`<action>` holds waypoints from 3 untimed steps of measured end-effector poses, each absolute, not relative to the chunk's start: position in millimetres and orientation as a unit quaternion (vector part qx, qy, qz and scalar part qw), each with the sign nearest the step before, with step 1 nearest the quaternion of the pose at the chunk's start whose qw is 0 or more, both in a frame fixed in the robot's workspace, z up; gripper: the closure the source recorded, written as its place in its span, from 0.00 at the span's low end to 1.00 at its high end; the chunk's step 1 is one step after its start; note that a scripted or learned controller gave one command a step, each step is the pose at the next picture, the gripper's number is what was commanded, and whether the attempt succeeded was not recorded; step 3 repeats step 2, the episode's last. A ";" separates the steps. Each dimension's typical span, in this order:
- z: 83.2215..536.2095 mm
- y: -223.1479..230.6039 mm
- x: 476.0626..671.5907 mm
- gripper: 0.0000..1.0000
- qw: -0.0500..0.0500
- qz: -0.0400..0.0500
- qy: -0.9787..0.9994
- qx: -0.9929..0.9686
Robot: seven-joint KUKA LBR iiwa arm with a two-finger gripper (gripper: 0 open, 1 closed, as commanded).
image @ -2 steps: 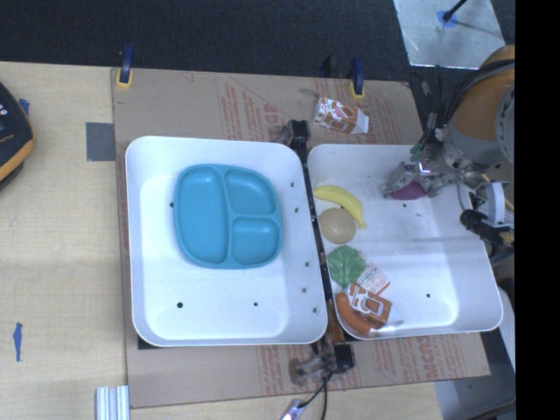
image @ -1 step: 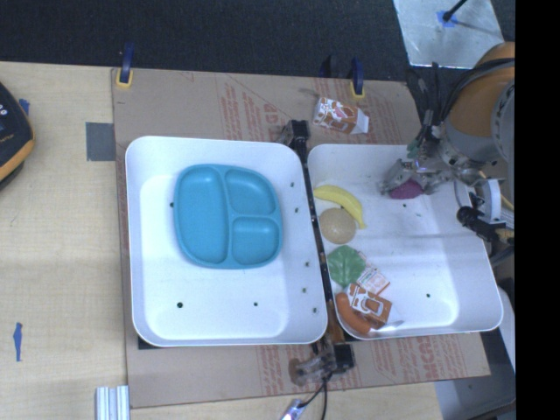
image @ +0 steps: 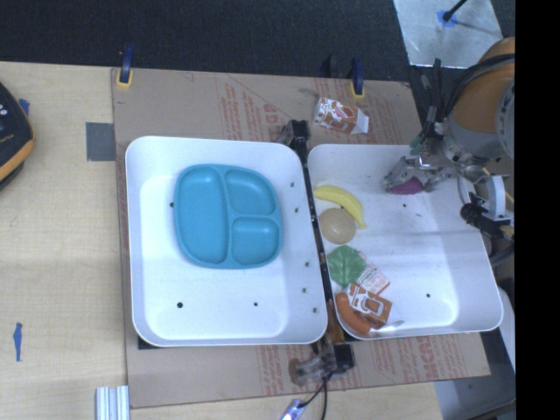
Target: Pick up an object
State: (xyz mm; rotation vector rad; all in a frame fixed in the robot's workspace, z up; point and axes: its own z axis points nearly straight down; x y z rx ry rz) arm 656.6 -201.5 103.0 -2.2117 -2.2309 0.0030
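1. My pincer (image: 411,175) was at 2 o'clock in the right bin (image: 437,234), over a purple object (image: 406,185); I cannot tell its state.
2. Banana (image: 342,201), round fruit (image: 337,226) and packet (image: 369,297) lay toward 8 o'clock, well apart.

A light wooden counter (image: 61,261) carries a brown cardboard sheet (image: 219,103); dark carpet (image: 219,11) fills the frame's top.
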 end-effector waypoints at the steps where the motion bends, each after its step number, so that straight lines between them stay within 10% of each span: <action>1: 134.8 -168.5 657.0 1.00 -0.001 -0.001 -0.709 -0.706; 3: 175.9 -115.5 656.8 1.00 0.000 0.000 -0.709 -0.706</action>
